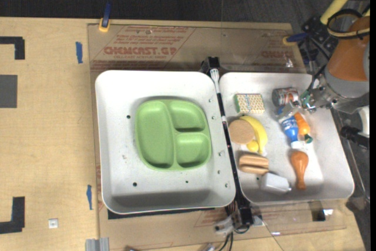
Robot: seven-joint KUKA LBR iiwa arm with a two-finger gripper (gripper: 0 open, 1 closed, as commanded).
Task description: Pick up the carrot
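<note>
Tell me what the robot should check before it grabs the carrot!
1. Carrot in sight: ok. The carrot lies in the right bin.
2. Gripper close to it: ok. The gripper sits just beyond the carrot's far end.
3. Carrot lifted yet: not ok. It lies on the bin floor.
4. Room beside the carrot: not ok. A blue bottle lies right along its side.
5. Gripper clear of the can: cannot tell. They look very close.
</note>
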